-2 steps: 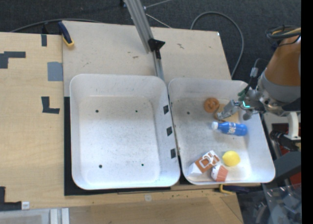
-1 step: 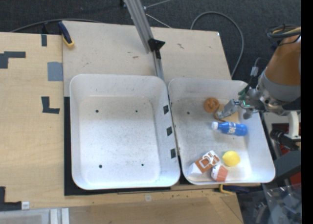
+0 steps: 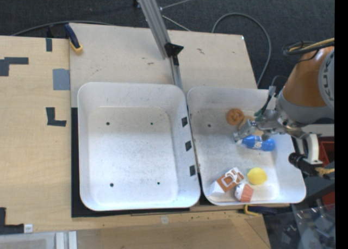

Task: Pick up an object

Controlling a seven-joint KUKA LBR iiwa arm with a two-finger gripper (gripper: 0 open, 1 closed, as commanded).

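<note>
Right bin (image 3: 217, 101): orange disc (image 3: 235, 116), blue object (image 3: 258, 143), yellow ball (image 3: 256, 176), orange-and-white carton (image 3: 230, 180) (near front wall). Gripper (image 3: 247, 129) low, touching the blue object. Left bin (image 3: 130, 93): bare white floor.

The metal end effector (image 3: 247, 132) covers part of the small blue plastic object (image 3: 260, 144), and its tips are too small to read. The grey and orange arm (image 3: 310, 87) runs off the right edge.

I'm looking down at a slant from one fixed camera above the bench (image 3: 136, 52), taking in both bins: left bin (image 3: 87, 134), right bin (image 3: 217, 98).
</note>
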